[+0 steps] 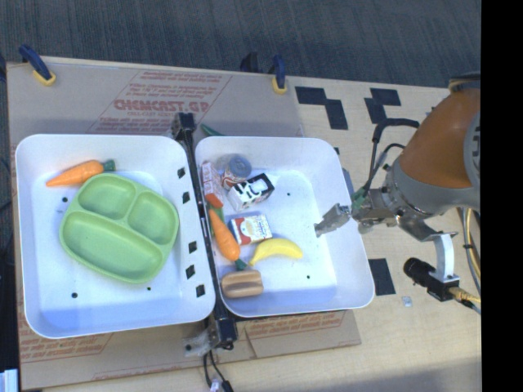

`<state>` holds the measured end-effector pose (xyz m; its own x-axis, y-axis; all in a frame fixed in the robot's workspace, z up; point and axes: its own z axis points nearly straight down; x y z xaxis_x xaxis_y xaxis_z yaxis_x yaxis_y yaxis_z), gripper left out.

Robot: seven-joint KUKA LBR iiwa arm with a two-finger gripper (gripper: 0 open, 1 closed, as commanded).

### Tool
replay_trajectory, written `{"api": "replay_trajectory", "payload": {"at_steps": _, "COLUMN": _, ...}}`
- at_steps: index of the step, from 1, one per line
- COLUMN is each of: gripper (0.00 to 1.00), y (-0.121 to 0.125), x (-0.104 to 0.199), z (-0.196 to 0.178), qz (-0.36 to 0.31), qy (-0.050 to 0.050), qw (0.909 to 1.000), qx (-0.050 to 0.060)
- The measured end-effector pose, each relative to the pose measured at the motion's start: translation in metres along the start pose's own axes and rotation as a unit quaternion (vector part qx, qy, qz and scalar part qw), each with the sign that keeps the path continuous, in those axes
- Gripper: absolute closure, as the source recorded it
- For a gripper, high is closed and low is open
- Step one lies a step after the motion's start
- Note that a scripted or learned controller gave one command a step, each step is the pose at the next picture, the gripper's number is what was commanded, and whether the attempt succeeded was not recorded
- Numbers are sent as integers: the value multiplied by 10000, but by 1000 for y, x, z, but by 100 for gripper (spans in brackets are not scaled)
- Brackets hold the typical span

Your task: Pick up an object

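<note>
The right bin (323, 288) holds several small toys along its left side: a yellow banana (276, 250), an orange carrot (222, 233), a red and white carton (252, 228), a brown bun (242, 284), a black and white block (249, 189) and a grey round can (238, 167). My gripper (333, 218) hangs over the bin's right side, right of the banana and apart from every toy. Nothing sits between its fingers.
The left bin (33, 300) holds a green divided plate (120, 225) and a second carrot (78, 172) at its top left. Black clips run along the seam between the bins. Brown cardboard lies under both bins, with blue clamps at its far edge.
</note>
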<state>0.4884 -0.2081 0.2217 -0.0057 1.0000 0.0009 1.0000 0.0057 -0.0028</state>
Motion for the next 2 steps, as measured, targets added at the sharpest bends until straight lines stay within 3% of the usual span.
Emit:
{"api": "replay_trajectory", "payload": {"at_steps": 1, "gripper": 0, "y": -12, "x": 60, "z": 95, "qz": -13, "qy": 5, "qw": 10000, "qx": 11}}
{"api": "replay_trajectory", "payload": {"at_steps": 2, "gripper": 0, "y": 39, "x": 93, "z": 130, "qz": -15, "qy": -4, "qw": 10000, "qx": 0}}
